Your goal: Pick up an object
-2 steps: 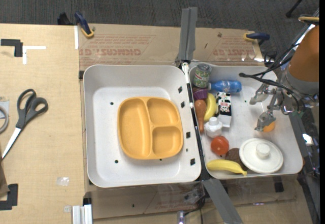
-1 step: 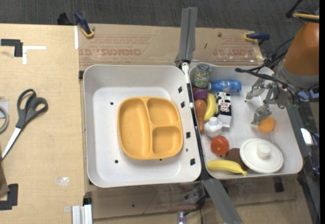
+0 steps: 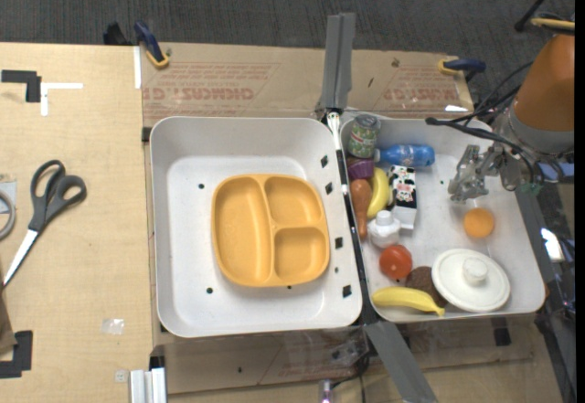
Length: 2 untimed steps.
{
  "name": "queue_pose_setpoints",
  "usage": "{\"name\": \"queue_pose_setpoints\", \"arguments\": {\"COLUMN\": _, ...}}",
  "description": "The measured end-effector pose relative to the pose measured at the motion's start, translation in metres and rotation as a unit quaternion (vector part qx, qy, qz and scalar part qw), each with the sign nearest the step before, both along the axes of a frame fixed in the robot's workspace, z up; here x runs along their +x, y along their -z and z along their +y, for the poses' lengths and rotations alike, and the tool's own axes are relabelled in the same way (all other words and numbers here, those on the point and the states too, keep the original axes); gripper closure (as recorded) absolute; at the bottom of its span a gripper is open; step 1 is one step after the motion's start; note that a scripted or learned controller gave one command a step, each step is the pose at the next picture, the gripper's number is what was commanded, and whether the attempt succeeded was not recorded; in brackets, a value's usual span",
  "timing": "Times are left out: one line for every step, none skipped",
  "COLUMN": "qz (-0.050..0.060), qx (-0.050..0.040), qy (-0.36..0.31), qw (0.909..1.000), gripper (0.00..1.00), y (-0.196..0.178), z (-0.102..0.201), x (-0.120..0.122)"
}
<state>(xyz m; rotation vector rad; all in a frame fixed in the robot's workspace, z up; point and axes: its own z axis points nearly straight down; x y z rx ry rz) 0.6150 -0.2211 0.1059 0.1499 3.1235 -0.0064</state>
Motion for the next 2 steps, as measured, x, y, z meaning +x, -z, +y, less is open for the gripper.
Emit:
{"name": "queue_pose_setpoints", "arguments": {"qz": 0.000, "qx": 0.0002, "qy": 0.000, "qw": 1.0000, "gripper": 0.00, "y": 0.000, "z": 0.000, "x": 0.000}}
{"name": "queue_pose_setpoints", "arguments": {"qz": 0.005, "qx": 0.0025, "qy": 0.019, "qw": 0.9998, "gripper": 0.00, "y": 0.013, "z": 0.000, "x": -0.023}}
